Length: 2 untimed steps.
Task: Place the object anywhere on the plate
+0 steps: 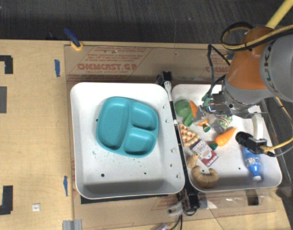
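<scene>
- The worktop is wide and bare on the left side, with much open room there.
- The left bin carries the plate, a teal plate with three sections. White floor lies free around the plate on all sides, most of it toward the near rim.
- The right bin is crowded. Its left wall touches the wall of the left bin.
- The arm comes in from the right and hangs over the far part of the right bin.
- The claw is low among the things; whether it is spread or pressed together I cannot tell.
- The carrot lies just beside the claw, on its near right side, apart from it.
- The blue bottle lies near the right rim.
- The green piece lies to the left of the claw, close to the left wall.
- The brown ring lies at the near rim.
</scene>
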Each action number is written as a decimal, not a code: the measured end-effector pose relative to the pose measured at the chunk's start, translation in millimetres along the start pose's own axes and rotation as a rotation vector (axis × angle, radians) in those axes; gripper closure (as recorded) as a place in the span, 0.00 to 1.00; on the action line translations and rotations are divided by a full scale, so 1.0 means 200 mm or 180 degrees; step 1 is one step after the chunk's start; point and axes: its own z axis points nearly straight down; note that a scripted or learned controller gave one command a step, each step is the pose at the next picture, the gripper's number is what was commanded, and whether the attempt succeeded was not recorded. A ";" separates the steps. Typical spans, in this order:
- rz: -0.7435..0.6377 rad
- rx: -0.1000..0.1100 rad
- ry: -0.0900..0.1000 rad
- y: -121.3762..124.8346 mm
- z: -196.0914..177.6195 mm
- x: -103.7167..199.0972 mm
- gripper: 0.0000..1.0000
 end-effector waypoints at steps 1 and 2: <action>0.0001 -0.0002 0.0000 0.00 0.00 0.00 0.00; 0.0393 0.0002 0.0001 -0.34 0.00 -0.08 0.00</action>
